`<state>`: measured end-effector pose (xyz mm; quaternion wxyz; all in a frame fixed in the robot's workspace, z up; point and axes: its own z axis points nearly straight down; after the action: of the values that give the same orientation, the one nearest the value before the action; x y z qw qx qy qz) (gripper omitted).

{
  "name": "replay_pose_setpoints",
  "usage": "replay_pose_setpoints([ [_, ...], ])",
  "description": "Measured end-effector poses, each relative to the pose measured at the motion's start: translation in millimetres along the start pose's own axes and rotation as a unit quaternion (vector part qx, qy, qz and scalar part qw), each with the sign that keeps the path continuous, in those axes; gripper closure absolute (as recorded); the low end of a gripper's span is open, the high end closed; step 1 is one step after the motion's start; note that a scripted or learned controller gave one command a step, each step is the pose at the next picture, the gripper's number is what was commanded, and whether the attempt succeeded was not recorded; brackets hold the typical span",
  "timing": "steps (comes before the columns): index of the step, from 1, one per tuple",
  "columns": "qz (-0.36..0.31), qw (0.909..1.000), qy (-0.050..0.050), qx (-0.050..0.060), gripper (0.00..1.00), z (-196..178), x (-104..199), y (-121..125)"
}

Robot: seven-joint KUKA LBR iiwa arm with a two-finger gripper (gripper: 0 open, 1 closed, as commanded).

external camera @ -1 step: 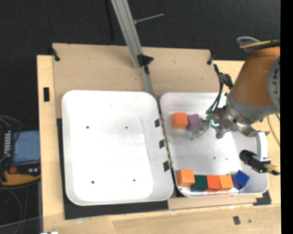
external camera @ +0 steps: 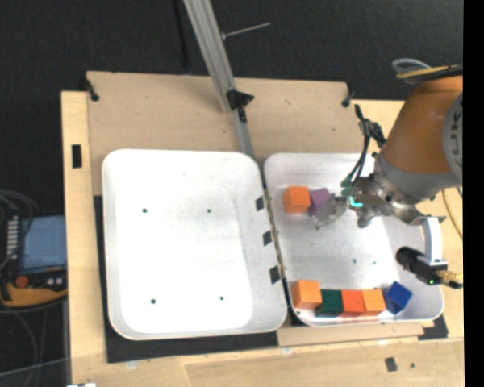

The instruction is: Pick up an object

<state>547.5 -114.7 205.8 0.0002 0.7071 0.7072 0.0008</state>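
View: one camera above the bench, looking down at a slant.
Bench (external camera: 185, 107): pale wood on a dark floor, bearing two shallow white bins side by side.
Left bin (external camera: 113, 240): white floor with a few small dark dots.
Right bin (external camera: 339, 164): holds all the blocks; the arm reaches into it from the right.
Arm (external camera: 423, 135): grey with a broad orange band, bent down over the upper right part of the right bin.
Gripper (external camera: 329, 210): low over the bin floor, its tip pointing left, just beside the purple block. Whether it is spread or pressed together cannot be told; it is small and blurred here.
Purple block (external camera: 319, 199): in the upper left part of the right bin, touching or nearly touching the gripper tip. Nothing shows it being pinched.
Orange block (external camera: 297, 199): just left of the purple one, the two side by side.
Bottom row: along the near wall of the right bin, left to right, an orange cube (external camera: 307, 293), a green cube (external camera: 331, 302), two more orange cubes (external camera: 363, 301), and a blue cube (external camera: 398, 296) tilted at the end.
Metal rail (external camera: 214, 47): slants from the top edge down toward the gap between the bins.
Blue box (external camera: 42, 244): on the floor left of the bench, among cables.
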Motion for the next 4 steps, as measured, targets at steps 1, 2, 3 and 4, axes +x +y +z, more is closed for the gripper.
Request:
replay_pose_setpoints([
  [1, 0.002, 1.0, -0.001, 0.003, 0.0, 62.4, -1.2, 3.3],
  [2, 0.001, 1.0, -0.002, -0.001, 0.0, 109.0, -3.2, 4.2],
  [3, 0.006, 1.0, -0.001, -0.002, 1.0, 96.7, -3.4, 5.2],
  [4, 0.006, 1.0, -0.001, -0.002, 1.0, 48.9, -12.9, 9.7],
])
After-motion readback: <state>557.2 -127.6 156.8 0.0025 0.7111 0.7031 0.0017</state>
